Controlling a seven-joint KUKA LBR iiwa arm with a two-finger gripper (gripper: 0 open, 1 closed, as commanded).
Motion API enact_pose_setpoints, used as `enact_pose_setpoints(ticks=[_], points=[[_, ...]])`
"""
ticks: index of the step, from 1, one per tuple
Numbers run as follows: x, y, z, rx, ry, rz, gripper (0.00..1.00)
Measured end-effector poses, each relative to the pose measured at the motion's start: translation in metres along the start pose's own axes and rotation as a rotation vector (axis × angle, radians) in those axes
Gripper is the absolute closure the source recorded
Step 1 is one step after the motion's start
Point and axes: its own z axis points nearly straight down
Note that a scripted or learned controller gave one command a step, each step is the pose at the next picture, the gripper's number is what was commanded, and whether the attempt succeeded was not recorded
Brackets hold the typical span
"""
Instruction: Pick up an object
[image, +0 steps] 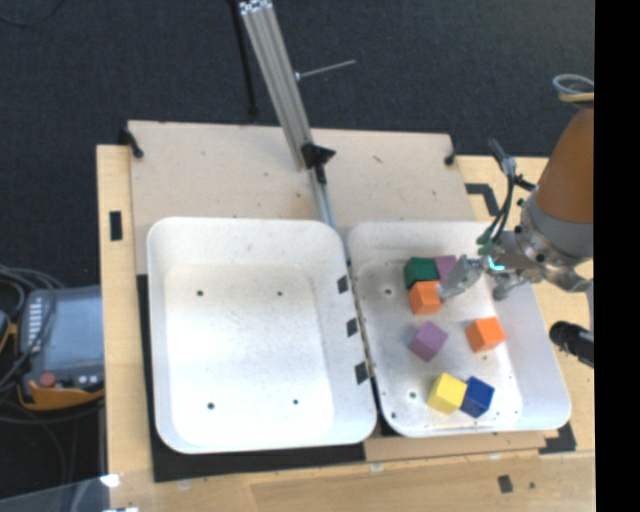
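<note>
Seven blocks are scattered in the right bin (395, 400): green (421, 270), pink (446, 267), orange (425, 297), purple (428, 340), orange (485, 333), yellow (447, 392), blue (478, 396).
</note>
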Motion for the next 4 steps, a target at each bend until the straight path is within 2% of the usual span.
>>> enact_pose_setpoints(ticks=[1,4], points=[[0.0,0.001,-0.002,-0.005,-0.001,0.001,0.0],[0.011,-0.013,0.159,0.0,-0.002,0.003,0.0]])
